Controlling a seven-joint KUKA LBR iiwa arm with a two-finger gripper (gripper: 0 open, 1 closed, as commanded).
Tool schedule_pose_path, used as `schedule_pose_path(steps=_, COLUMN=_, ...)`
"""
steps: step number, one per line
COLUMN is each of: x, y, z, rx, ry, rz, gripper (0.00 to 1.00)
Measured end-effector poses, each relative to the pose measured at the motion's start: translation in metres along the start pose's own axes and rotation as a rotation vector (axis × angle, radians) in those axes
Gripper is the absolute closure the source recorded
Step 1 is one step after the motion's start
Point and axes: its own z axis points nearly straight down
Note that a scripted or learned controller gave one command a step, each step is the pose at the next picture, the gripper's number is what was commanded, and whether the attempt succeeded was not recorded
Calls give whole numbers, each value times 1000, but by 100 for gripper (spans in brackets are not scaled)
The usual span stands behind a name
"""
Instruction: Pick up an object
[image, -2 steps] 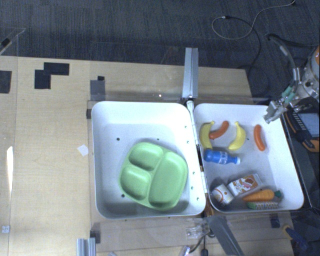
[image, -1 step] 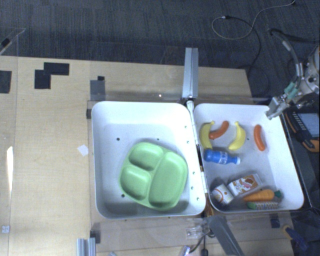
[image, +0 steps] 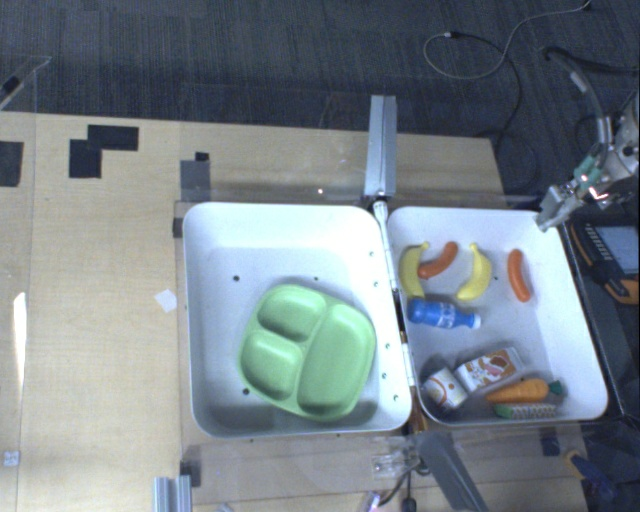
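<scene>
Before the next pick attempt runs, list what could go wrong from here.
1. Crowding: a sausage lies between two bananas, so the hand may well nudge or grab a neighbour.
2. The bottle lies on its side and might roll away from a touch.
3. The carrot and carton sit close to the right bin's near wall, leaving little room to close around them.

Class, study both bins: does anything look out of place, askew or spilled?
Nothing is spilled. The green tray sits askew in the left bin. In the right bin, the blue bottle and carton lie on their sides.
</scene>
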Motion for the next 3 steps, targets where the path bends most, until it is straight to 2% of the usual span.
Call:
schedule_pose_path(steps=2, x=0, y=4, z=-24, rx=-15, ry=-7, rz=-10, gripper=100)
schedule_pose_path(steps=3, x=0, y=4, z=-24, rx=-15, ry=-7, rz=-10, gripper=0)
